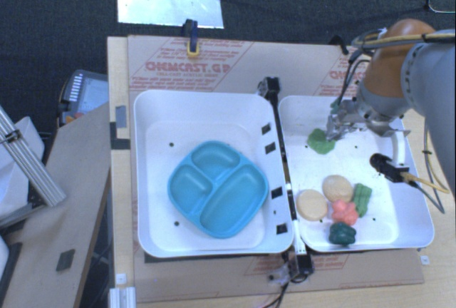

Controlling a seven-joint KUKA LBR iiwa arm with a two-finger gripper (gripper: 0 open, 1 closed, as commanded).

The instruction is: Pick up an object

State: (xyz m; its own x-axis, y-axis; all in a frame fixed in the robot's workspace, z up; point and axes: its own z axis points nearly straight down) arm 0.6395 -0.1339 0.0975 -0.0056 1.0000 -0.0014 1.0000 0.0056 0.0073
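Observation:
My gripper (333, 130) is low in the right bin (413, 228), at its far left part, directly over the upper right edge of a light green leafy piece (320, 142) that lies on the bin floor. I cannot tell whether the gripper is touching the piece. Nearer the front of the same bin lies a cluster: two tan round pieces (338, 188) (311, 204), a pink piece (345, 212), a light green piece (363, 198) and a dark green piece (342, 233).
A blue divided plate (217, 189) rests in the left bin (153, 157). A black divider with clips (278, 157) runs between the bins. A black fitting with a yellow cable (388, 168) hangs from the arm over the right bin's right side.

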